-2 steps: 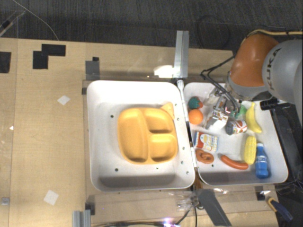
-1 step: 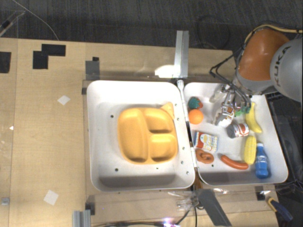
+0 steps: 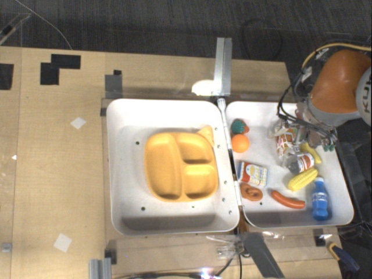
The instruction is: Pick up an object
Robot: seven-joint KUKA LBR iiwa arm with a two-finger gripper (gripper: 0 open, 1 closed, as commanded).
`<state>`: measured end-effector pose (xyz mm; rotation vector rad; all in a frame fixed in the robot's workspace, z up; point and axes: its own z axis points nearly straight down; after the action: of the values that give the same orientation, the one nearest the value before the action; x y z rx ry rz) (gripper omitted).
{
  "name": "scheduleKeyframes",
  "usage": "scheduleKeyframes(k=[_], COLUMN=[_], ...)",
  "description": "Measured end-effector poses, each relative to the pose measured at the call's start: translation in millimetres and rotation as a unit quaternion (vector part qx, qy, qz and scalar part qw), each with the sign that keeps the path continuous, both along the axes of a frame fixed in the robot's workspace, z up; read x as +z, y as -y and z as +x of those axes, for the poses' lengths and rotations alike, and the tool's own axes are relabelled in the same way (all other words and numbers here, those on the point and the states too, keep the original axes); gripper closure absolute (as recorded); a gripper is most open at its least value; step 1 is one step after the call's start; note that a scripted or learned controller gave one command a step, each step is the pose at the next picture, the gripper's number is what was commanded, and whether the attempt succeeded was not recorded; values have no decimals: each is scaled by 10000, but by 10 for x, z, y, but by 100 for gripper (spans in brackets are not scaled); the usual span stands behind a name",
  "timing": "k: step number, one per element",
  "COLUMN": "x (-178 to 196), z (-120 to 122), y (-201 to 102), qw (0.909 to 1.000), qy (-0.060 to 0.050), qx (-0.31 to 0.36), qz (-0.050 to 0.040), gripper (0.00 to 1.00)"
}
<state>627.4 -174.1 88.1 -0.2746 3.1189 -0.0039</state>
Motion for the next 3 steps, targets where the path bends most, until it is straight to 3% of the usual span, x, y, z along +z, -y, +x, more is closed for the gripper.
scheduleKeyframes(k=[1, 2, 3], x=[-4, -4, 98], z=[419, 379, 320], y=[280, 137, 215], qw=[9936, 9934, 9663], qy=[-85, -31, -4], qx=[-1123, -1145, -2575], qz=[34, 10, 31], gripper=[0, 0, 0])
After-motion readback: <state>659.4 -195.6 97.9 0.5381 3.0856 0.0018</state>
